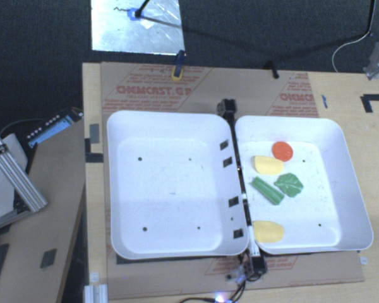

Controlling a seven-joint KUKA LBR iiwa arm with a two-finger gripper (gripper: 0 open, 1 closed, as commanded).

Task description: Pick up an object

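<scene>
Five objects [275,178] clustered in right bin [350,188]

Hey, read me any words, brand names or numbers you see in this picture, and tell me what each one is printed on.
"CHEMCAST G P": red print on the brown board under the bins, above the left bin; the last letters are unsure.
Same red print, reversed, on the board above the right bin: likely "CHEMCAST", not cleanly readable.
Faint red print along the board's front edge: too blurred to read.

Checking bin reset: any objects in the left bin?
No. All five items, the red disc, two yellow pieces, green stick and green leaf, lie in the right bin.
</scene>
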